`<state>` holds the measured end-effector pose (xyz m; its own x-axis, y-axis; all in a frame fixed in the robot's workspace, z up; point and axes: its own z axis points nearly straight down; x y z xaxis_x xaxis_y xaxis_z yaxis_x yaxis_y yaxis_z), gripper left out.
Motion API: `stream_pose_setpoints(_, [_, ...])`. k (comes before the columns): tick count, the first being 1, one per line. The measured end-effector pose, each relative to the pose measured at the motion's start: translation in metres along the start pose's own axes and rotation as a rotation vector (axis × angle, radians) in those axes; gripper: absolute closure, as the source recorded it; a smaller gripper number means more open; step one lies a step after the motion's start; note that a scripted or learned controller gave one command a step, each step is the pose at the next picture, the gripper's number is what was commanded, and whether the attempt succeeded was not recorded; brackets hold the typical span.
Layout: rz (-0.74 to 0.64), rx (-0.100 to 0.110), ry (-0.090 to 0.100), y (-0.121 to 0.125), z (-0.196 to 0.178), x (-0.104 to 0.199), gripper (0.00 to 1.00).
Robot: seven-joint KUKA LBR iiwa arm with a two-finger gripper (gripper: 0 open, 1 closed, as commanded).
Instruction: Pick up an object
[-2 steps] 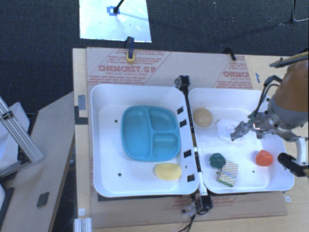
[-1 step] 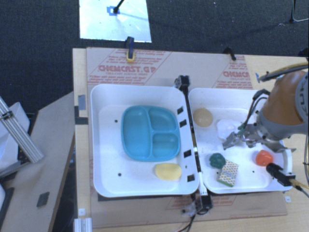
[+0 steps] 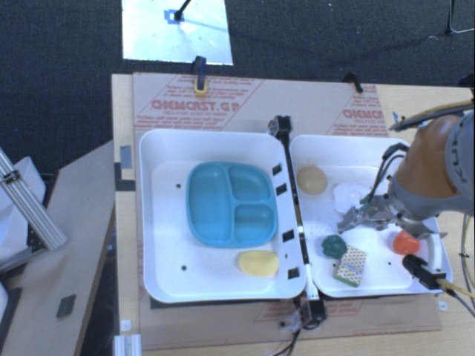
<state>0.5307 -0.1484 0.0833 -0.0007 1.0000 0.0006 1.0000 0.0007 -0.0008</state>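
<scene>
The arm [image 3: 438, 162] reaches in from the right over the right bin [image 3: 326, 145], its gripper [image 3: 355, 219] low near the bin's middle; its fingers look spread with nothing between them, though the view is too coarse to be sure. A green object [image 3: 334, 245] lies just near-left of the gripper, a patterned block [image 3: 350, 266] nearer still, an orange object [image 3: 405, 242] to the right, and a tan disc [image 3: 312, 179] at the far left. The left bin [image 3: 159, 199] holds a blue divided tray [image 3: 230, 203] with a yellow object [image 3: 257, 262] at its near side. Both bins sit on cardboard [image 3: 245, 99] atop a wooden bench [image 3: 122, 110], above dark carpet [image 3: 59, 43]
</scene>
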Motion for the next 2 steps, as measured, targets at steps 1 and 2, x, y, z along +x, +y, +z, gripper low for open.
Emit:
stream_pose_setpoints(1, [0.000,-0.004,-0.001,0.001,-0.012,0.000,1.00])
stream_pose_setpoints(2, [-0.003,-0.005,-0.001,0.006,-0.060,0.008,1.00])
